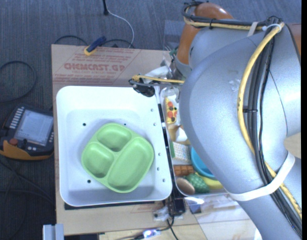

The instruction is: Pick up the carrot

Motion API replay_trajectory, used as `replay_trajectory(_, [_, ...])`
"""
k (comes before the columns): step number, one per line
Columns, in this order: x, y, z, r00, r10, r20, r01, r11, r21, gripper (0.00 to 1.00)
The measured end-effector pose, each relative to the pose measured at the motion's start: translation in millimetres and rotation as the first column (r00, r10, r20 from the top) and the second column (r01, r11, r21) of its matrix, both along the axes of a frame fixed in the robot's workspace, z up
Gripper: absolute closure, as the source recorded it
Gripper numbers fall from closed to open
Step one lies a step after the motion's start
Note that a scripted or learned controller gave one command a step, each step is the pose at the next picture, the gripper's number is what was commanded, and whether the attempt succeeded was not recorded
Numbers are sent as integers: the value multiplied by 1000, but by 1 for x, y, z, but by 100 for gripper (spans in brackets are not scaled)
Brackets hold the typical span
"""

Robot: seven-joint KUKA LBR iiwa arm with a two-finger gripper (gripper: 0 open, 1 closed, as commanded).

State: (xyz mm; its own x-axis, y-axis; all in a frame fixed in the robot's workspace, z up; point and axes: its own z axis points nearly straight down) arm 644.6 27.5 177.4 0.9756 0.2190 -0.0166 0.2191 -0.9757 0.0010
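Observation:
The grey arm (233, 109) covers most of the right bin (166, 134), so I cannot pick out the carrot with certainty. A small yellow and orange-red item (170, 112) shows in the narrow strip of that bin left of the arm; it may be the carrot. My gripper (168, 89) hangs at the far end of the right bin, just beside the divider between the bins, largely hidden under the wrist.
The left bin (73, 109) holds a green divided plate (118, 156). At the right bin's near end lie a blue bowl (199, 164), a brown item (183, 171), a green item (198, 181) and a tan rounded item (186, 186). A pendant (28, 134) lies on the floor at left.

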Motion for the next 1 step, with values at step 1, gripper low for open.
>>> replay_trajectory(1, [-61, 7, 8, 950, 311, 7, -311, 950, 6, 0])
